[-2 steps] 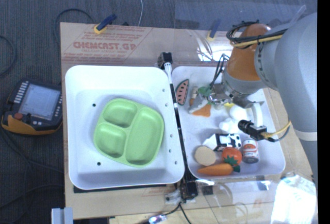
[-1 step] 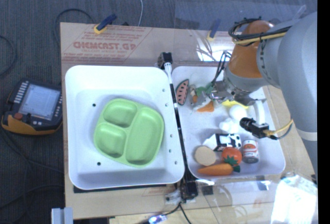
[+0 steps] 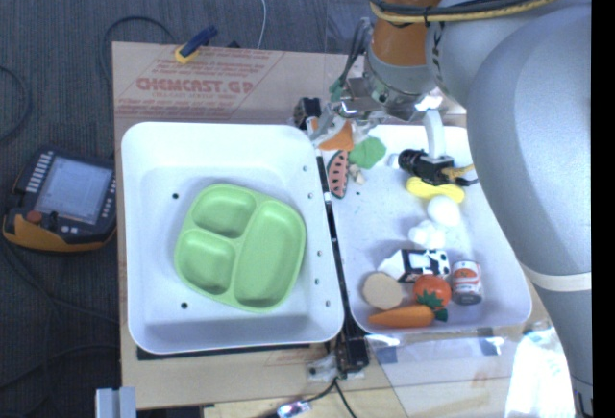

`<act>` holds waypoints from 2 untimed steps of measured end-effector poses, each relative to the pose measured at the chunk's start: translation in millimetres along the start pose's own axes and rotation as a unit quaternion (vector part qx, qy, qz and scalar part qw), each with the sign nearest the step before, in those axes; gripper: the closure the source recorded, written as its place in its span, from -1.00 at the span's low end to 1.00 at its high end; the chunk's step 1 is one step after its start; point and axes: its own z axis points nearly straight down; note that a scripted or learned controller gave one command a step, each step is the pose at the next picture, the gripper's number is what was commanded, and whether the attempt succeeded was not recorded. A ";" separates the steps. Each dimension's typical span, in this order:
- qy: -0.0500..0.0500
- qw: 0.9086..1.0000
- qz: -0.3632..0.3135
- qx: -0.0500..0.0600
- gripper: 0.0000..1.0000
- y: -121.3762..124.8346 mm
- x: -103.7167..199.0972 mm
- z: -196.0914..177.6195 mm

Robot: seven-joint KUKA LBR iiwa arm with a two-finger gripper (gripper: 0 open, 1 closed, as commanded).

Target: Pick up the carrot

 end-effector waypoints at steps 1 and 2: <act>-0.001 0.994 0.113 0.005 1.00 1.0 49.5 4.9; -0.001 0.980 -0.197 0.005 1.00 -1.4 6.0 4.2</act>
